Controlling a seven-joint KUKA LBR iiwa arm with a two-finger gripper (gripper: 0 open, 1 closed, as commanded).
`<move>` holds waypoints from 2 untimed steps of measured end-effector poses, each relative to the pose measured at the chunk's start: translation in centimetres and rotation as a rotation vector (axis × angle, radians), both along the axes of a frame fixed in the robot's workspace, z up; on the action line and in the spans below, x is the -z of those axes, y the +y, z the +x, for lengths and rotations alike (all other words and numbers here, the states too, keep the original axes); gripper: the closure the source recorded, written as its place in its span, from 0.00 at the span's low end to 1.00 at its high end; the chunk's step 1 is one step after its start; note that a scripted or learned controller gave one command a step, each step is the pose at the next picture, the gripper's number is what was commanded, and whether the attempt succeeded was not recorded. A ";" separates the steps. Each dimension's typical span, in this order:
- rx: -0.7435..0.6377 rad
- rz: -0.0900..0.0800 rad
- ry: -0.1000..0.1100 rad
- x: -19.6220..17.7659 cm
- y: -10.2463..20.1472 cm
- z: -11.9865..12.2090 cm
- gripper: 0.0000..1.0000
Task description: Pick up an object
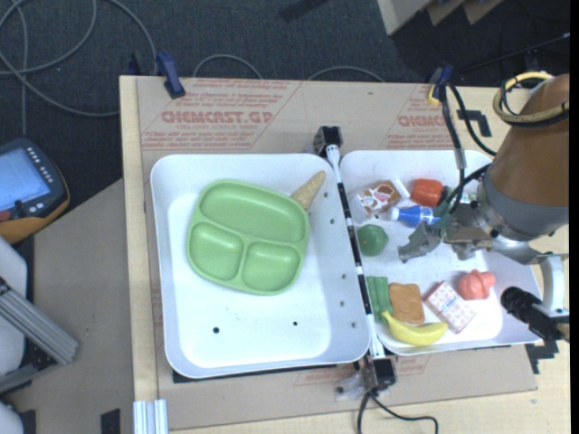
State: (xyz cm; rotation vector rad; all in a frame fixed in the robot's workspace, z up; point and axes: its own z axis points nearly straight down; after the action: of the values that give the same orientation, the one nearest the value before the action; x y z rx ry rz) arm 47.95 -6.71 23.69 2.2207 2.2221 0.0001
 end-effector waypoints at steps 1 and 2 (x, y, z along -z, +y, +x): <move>0.002 0.000 0.003 8.4 -2.4 -0.1 0.00; 0.001 -0.003 -0.007 15.0 -3.5 0.2 0.00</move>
State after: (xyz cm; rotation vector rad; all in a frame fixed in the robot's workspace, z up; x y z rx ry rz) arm 48.10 -10.22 8.73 2.2173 2.2156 0.0049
